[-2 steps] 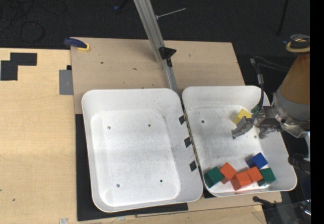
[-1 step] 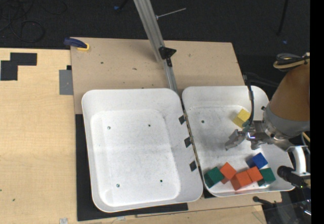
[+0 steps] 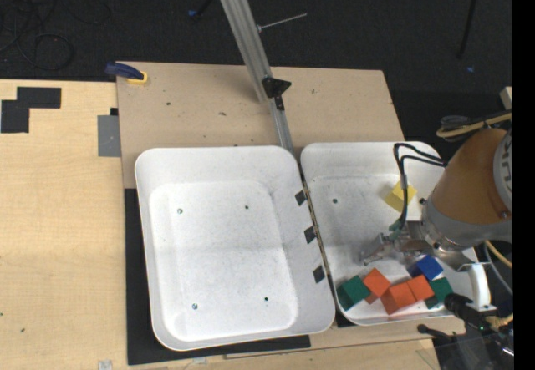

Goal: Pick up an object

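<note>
In the right bin (image 3: 351, 168) several blocks lie clustered at the near edge: a green block (image 3: 353, 291), an orange block (image 3: 376, 282), a larger orange block (image 3: 401, 295), a blue block (image 3: 428, 266) and another green block (image 3: 440, 286). A yellow block (image 3: 399, 195) lies apart, toward the bin's far right. My gripper (image 3: 380, 250) is low inside the right bin, just above and behind the orange and blue blocks. The arm's orange band (image 3: 468, 180) hides part of the bin's right side. I see nothing held.
The left bin (image 3: 167, 185) stands beside the right one, with black clips (image 3: 308, 235) along the shared edge. A slanted aluminium rail (image 3: 247, 34) rises behind the bins. Cables (image 3: 414, 151) hang near the wrist.
</note>
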### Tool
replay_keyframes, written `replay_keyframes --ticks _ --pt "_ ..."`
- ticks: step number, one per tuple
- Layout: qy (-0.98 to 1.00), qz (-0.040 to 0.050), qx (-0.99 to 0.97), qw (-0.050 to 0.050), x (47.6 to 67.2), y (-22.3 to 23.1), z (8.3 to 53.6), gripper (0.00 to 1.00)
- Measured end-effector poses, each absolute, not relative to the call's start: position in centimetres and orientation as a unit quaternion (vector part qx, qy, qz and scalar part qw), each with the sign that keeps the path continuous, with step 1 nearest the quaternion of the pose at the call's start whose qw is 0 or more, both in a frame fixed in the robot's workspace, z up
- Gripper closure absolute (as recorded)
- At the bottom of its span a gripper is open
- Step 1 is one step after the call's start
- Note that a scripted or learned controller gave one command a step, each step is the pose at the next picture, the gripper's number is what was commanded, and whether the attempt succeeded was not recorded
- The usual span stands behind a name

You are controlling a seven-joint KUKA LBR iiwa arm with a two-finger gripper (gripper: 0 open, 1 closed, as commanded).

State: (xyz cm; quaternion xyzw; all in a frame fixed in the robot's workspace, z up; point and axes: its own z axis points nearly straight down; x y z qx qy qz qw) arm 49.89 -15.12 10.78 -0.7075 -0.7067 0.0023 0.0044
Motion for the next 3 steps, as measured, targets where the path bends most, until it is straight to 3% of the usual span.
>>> replay_keyframes --ticks 1,3 --pt "-0.704 0.0010 -0.710 0.002 50.0 -15.3 12.1 1.00" --pt "-0.707 -0.0004 -0.707 0.000 51.1 -14.9 20.2 1.00"
